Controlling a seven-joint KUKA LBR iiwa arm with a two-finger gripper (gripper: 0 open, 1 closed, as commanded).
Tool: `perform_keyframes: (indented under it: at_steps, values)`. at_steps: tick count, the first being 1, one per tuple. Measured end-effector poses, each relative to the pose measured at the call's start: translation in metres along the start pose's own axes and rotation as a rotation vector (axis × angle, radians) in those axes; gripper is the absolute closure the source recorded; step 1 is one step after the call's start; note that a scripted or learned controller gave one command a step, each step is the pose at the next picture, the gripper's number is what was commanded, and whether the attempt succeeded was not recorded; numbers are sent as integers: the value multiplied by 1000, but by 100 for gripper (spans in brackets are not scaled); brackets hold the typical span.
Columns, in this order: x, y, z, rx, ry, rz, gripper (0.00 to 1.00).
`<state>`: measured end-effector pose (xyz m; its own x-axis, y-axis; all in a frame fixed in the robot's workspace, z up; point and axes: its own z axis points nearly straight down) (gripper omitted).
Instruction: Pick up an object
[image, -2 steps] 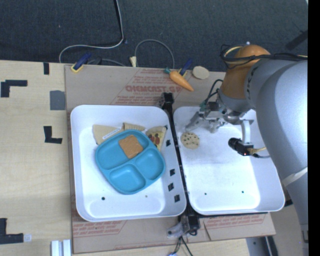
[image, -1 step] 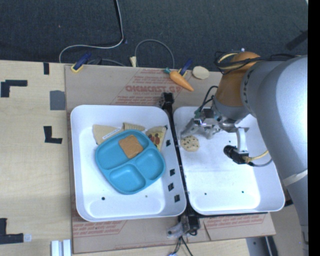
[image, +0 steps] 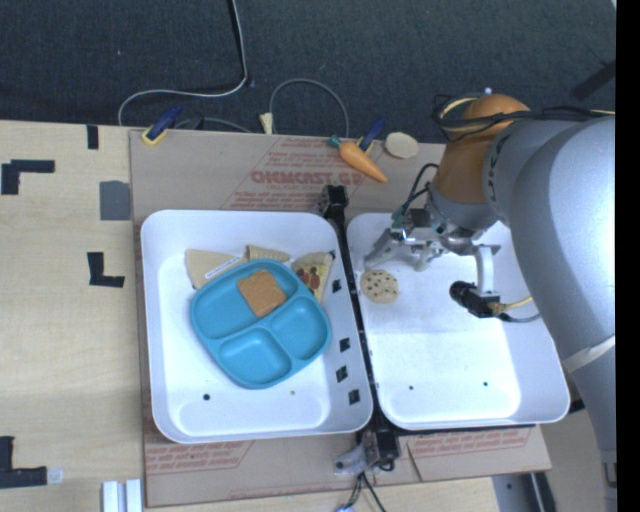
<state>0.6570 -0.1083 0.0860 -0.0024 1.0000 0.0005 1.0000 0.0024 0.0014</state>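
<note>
My gripper (image: 428, 268) hangs over the back part of the right bin (image: 470, 400). It is open, its fingers splayed, with bare bin floor between them. A round speckled cookie (image: 379, 286) lies on the bin floor just in front of the left fingertip (image: 376, 256), apart from it. The left bin (image: 170, 400) holds a blue divided plate (image: 262, 336) with a square brown toast piece (image: 262, 291) on it. Flat wedge-shaped food pieces (image: 212, 263) stick out from behind the plate.
A toy carrot (image: 360, 160) and a pale round piece (image: 401, 145) lie on the cardboard behind the bins. A black divider (image: 345, 290) runs between the two bins. Cables trail across the dark floor at the back. The arm's grey body (image: 570, 230) covers the right bin's right side.
</note>
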Motion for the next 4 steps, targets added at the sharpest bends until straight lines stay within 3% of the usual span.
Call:
perform_keyframes:
  at_steps: [1,2,3,4]
  values:
    - [10,12,0,2,-3,0,0]
    - [8,-31,-1,-3,-3,2,0]
    - [7,-29,-12,-4,-3,1,100]
    - [43,-68,-104,-2,1,-2,100]
